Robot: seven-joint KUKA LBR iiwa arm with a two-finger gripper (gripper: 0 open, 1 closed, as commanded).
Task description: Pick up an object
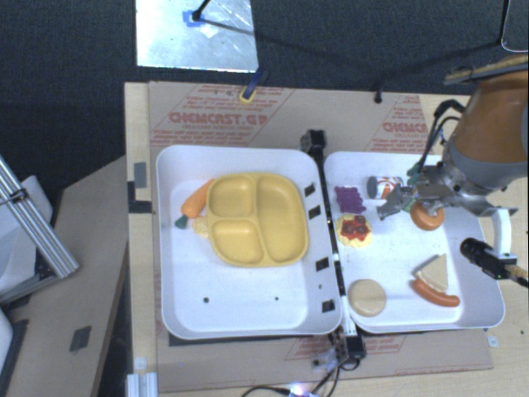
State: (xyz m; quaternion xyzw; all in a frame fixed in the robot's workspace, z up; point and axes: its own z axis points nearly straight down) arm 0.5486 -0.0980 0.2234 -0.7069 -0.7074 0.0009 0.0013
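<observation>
Over the right-hand bin [475, 300], the grey arm's hand [395, 205] hangs low, reaching in from the right with the orange band above its wrist. Whether it is apart or together cannot be told from this angle, and nothing can be seen clamped in it. Just right of the hand lies an orange ring-shaped toy [428, 217], partly under the wrist. Just to the far-left side of the hand sits a small red-and-white can [383, 187] on its side, and left of that a purple bunch of grapes [350, 197]. Nearer the camera from the grapes lies a red-and-yellow toy [355, 230]. Toward the near edge of the same bin rest a round tan bun [368, 297], a pale wedge-shaped sandwich piece [433, 271] and, touching its near side, an orange-red sausage [436, 295].

Across the divider, the left bin [240, 317] carries a yellow sectioned plate [252, 219]. An orange carrot [197, 198] lies against the plate's far-left rim. Both bins sit on a sheet of printed cardboard [215, 110] laid over the surface.
</observation>
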